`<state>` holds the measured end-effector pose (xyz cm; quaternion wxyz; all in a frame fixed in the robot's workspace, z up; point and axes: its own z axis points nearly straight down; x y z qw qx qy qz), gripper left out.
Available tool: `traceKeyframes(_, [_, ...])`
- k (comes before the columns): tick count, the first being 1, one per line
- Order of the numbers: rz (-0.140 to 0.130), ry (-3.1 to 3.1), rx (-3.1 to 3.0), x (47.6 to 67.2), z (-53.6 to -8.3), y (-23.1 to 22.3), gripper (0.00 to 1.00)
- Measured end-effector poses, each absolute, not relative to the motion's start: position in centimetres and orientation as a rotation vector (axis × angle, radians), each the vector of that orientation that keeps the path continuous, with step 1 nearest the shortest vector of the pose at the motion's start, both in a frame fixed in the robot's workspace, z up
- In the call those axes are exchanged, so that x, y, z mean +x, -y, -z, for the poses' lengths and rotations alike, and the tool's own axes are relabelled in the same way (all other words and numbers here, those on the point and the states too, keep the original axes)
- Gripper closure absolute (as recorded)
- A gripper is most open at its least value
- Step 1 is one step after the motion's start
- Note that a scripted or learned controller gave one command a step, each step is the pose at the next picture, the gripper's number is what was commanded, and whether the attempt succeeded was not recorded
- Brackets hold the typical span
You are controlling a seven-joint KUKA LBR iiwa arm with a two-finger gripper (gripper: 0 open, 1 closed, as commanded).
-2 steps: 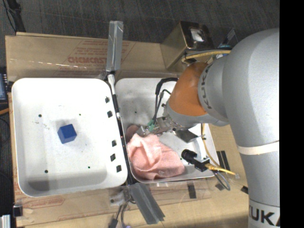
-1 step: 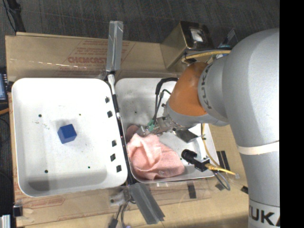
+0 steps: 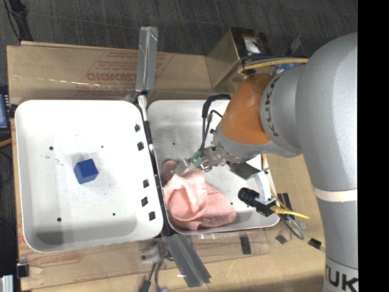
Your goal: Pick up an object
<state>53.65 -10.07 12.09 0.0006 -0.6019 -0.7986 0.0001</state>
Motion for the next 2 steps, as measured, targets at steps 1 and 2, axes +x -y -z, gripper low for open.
traceKeyframes(1, [-0.002, 2.547, -1.835, 56.4, -9.1, 10.3, 0.00])
traceKeyframes(2, [0.001, 2.554, -1.828, 57.6, -9.2, 10.5, 0.00])
